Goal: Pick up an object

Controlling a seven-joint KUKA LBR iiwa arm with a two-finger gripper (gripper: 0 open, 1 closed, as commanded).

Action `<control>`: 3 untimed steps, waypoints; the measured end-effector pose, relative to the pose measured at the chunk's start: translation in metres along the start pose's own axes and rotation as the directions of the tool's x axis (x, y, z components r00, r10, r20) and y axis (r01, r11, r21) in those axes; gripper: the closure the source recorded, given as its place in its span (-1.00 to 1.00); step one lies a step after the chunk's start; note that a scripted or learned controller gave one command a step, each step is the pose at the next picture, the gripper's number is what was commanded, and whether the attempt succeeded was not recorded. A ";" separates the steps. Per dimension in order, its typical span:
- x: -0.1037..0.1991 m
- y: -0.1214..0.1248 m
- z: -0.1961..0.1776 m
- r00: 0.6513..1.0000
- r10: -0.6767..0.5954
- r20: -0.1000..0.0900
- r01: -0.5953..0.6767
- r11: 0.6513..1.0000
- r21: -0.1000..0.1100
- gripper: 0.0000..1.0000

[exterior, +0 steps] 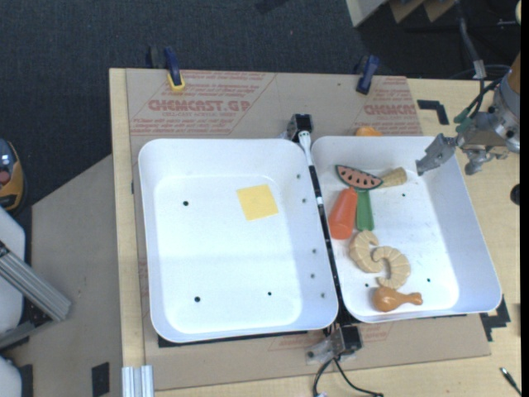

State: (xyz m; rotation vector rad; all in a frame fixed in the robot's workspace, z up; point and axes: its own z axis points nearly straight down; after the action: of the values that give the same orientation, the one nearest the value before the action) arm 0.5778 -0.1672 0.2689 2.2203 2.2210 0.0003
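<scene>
The right bin [471, 222] holds a watermelon slice [357, 177], a beige stick [393, 176], an orange-red piece [343, 212], a green stick [364, 209], a tan croissant-like piece [380, 257] and an orange drumstick [395, 298]. A yellow square [257, 202] lies flat in the left bin [165, 246]. My gripper [453, 159] hangs over the right bin's far right corner, open, with nothing between its fingers. Its left fingertip [431, 157] is just right of the beige stick, apart from it.
A small orange object [368, 131] sits just behind the right bin's far wall. Two blue clamps [173, 67] [367, 73] hold the board at the back. A black clip [300, 126] joins the bins at their far corner.
</scene>
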 end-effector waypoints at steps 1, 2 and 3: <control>0.054 -0.021 0.165 1.000 -0.003 -0.007 0.003 1.000 0.019 -1.00; 0.148 -0.027 0.079 1.000 -0.010 -0.004 0.010 1.000 -0.006 -1.00; -0.026 -0.028 0.097 1.000 0.015 0.009 -0.015 1.000 0.000 -1.00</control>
State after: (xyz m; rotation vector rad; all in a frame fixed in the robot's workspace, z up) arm 0.5502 -0.1937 0.1716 2.2326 2.1990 -0.0099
